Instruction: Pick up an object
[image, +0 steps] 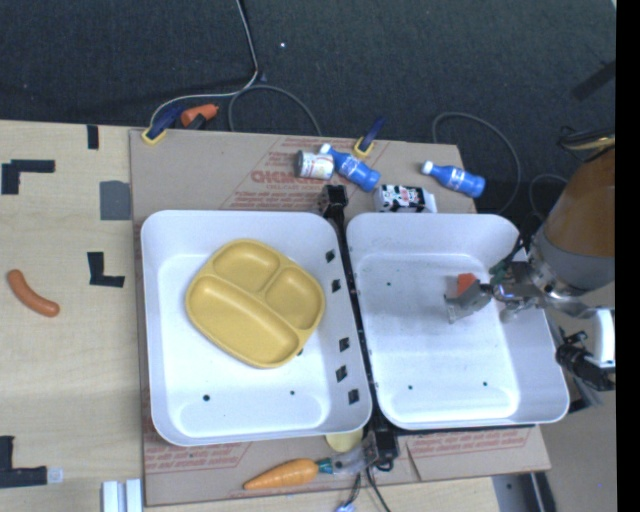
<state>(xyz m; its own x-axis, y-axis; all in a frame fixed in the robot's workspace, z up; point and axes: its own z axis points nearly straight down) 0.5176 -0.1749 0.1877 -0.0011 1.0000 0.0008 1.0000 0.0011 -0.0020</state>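
Note:
A small red object (466, 284) lies in the right white bin (440, 400), near its right wall. My gripper (472, 296) reaches in from the right and sits low in that bin, right against the red object. The object shows at the gripper's tip, and whether it is gripped is unclear from this angle. A yellow divided plate (256, 300) lies in the left white bin (170, 400), far from the gripper.
Behind the bins lie two blue bottles (357, 170) (455, 179), a white can (316, 164) and a black-and-white pack (405, 199). A carrot (283, 474) lies in front of the bins. A sausage (33, 293) rests on the bench at far left. Cables run along the back.

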